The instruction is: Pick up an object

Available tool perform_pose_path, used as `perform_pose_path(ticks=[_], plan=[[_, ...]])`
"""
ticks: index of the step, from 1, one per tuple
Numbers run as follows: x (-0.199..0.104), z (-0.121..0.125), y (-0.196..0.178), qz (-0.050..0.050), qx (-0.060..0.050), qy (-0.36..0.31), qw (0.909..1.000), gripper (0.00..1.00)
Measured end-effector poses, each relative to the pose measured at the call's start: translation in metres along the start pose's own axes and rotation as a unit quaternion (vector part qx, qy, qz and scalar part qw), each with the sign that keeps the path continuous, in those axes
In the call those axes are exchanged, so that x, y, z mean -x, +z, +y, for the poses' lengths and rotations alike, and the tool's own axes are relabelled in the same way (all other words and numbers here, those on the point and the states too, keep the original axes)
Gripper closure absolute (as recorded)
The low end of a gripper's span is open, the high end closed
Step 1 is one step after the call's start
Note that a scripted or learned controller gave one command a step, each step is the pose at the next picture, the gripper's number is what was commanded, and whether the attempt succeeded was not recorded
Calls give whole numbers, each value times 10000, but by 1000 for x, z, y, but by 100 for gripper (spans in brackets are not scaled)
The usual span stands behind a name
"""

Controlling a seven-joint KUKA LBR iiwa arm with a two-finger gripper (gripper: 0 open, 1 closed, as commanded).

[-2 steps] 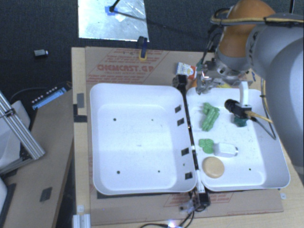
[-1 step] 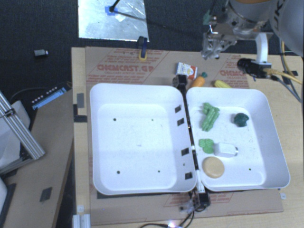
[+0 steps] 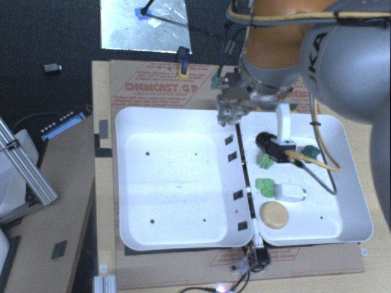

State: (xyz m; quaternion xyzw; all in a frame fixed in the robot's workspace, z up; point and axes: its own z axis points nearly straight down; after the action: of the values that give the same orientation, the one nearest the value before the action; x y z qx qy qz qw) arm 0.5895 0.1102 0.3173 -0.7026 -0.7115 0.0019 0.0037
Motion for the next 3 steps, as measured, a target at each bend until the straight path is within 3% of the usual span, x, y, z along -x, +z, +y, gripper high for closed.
perform_pose_path(ticks=[1, 2, 3], plan=[[-17, 82, -37, -6, 91, 30, 10000, 100], [-57, 10, 15, -8, 1, 18, 10000, 100], [-77, 76, -48, 2, 98, 27, 9999, 100]])
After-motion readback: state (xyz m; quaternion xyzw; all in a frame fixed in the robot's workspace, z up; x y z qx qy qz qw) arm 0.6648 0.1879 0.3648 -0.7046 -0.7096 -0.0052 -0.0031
